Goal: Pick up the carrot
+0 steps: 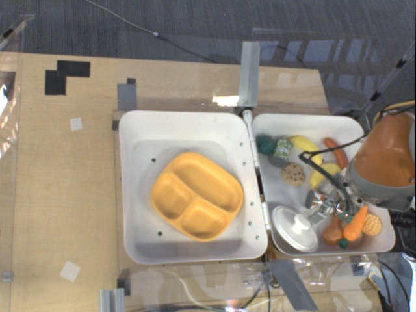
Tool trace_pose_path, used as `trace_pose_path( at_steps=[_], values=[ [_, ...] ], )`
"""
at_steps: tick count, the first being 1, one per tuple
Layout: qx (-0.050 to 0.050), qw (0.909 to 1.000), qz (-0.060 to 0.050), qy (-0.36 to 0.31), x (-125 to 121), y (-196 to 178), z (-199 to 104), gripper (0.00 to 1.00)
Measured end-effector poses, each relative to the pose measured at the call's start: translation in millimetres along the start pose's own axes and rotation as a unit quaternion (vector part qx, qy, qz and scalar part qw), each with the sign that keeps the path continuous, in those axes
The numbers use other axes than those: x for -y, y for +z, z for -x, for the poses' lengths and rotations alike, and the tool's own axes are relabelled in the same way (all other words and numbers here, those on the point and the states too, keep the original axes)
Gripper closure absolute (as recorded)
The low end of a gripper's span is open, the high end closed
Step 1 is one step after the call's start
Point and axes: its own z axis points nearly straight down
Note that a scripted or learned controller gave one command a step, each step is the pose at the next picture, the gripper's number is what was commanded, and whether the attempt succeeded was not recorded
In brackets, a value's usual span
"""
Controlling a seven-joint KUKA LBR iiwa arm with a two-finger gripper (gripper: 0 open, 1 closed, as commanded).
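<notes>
Low in the right bin (383, 242) the hand (328, 207) hovers beside the carrot (356, 223) — apparently lining up a grasp — its spread impossible to tell.

I reached in from the right, my arm (389, 158) bent low, its orange band bulking above the wrist. My gripper (328, 207) hung at the end of it, angled down and to the left, metal parts and black cables showing around the wrist.
</notes>
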Motion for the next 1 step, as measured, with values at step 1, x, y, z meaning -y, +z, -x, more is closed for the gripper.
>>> trace_pose_path(
  at_steps=[1],
  values=[
    [0.001, 1.0000, 0.002, -0.004, -3.7, -12.9, 1.8, 1.00]
  ],
)
